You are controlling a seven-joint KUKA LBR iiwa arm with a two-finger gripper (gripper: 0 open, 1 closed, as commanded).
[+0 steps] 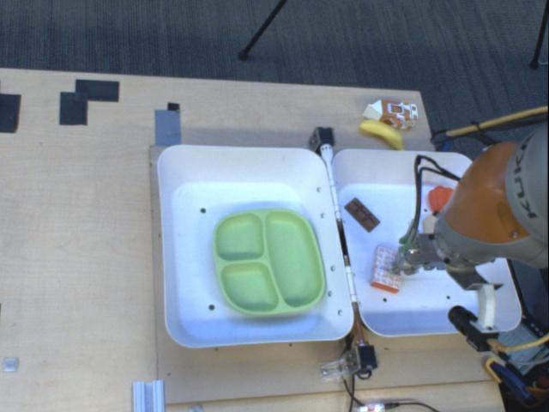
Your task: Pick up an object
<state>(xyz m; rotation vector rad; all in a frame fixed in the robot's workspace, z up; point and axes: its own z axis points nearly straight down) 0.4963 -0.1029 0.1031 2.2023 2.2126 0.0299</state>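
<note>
Lower right of frame: the pincer point(403, 263) sits low in the right bin point(377, 316), at the right edge of a small clear packet with a red end point(385, 269). Whether its tips are spread or closed on the packet cannot be told at this resolution. The packet lies flat on the bin floor; no lift is evident, so the pick is judged not yet accomplished.

Further up the same bin: a brown bar point(361, 215) and a red object point(440, 198), both untouched.

Left bin point(171, 230): a green divided tray point(268, 262).

On the tabletop point(77, 256) beyond: a banana point(381, 131).
</note>
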